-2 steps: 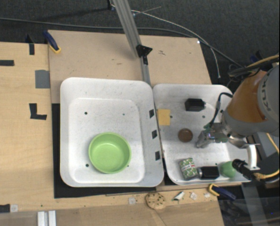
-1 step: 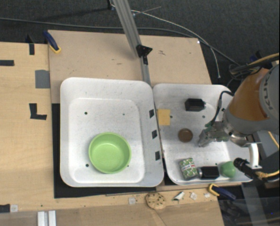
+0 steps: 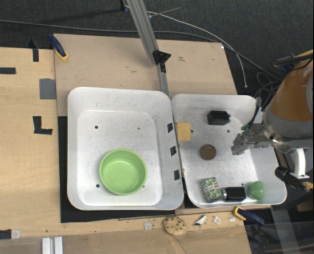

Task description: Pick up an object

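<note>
Objects are sitting in the right bin (image 3: 228, 102): a brown disc (image 3: 208, 152), black box (image 3: 218, 117), green packet (image 3: 211, 189). The claw (image 3: 240, 144) is hovering right of the disc, grip state unclear.

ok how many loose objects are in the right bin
6: a black block at the back, a tan block on the left rim, a brown disc mid-bin, and along the front a green patterned packet, a black bar and a green ball. The arm may hide more.
</note>
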`<action>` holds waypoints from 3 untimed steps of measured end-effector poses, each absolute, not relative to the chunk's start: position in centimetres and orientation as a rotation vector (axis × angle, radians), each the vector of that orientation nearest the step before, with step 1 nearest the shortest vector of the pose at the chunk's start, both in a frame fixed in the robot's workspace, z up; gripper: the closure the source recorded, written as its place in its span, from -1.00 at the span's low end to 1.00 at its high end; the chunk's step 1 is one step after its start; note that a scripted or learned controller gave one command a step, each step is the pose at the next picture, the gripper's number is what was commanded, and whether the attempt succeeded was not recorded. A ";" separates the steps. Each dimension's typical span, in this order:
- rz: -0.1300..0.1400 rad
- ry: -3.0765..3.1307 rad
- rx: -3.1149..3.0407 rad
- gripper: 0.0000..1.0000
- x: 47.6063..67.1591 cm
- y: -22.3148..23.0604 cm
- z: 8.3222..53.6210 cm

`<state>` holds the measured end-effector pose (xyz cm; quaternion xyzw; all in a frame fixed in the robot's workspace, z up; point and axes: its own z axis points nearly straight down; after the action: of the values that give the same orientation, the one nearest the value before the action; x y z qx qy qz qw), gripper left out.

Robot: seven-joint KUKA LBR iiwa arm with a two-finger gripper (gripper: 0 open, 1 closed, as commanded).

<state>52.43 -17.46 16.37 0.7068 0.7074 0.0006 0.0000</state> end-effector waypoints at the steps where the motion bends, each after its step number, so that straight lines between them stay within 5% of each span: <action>1: 0.002 2.221 2.220 1.00 52.8 -17.9 20.8; 2: 0.005 2.219 2.218 1.00 52.9 -18.5 27.1; 3: -0.002 2.222 2.220 1.00 53.0 -18.5 26.8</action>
<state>52.96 -18.48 26.83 0.7068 0.7074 -0.0008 0.0003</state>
